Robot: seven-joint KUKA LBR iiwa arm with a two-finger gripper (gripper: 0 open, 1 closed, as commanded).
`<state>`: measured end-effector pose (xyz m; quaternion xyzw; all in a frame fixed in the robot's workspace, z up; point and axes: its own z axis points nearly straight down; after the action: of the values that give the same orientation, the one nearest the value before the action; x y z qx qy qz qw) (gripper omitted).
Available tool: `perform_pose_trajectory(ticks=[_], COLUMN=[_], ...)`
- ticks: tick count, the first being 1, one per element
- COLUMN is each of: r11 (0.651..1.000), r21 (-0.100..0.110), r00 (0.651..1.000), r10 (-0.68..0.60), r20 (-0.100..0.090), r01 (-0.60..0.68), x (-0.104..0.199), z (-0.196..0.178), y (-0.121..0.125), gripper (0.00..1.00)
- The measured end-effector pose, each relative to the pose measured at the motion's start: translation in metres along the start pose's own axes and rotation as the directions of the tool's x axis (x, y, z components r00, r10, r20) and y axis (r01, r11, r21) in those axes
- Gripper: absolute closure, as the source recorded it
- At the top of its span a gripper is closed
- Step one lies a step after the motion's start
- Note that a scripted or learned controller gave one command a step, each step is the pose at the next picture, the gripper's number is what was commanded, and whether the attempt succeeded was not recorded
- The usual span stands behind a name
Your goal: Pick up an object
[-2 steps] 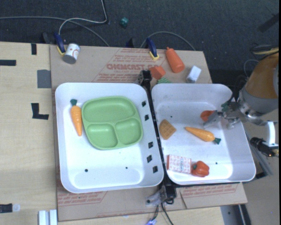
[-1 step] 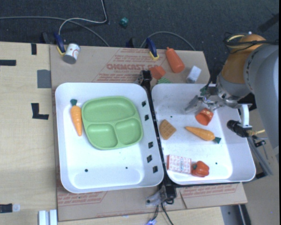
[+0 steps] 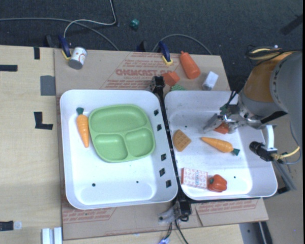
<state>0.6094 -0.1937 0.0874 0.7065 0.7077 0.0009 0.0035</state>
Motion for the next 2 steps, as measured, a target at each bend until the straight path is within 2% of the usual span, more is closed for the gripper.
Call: perform_pose_trajectory(ticks=[1,2], r11=[1.000,1.000], r21=[0.000,-0.002], r00=[1.000,1.000], r10=[0.001,-0.001], r20=[0.000,0.000], r01=[-0.001,0.001], x=[0.025,-0.002], z=[0.000,0.000], y=[-0.044,0.026], gripper=[0.00,0.00])
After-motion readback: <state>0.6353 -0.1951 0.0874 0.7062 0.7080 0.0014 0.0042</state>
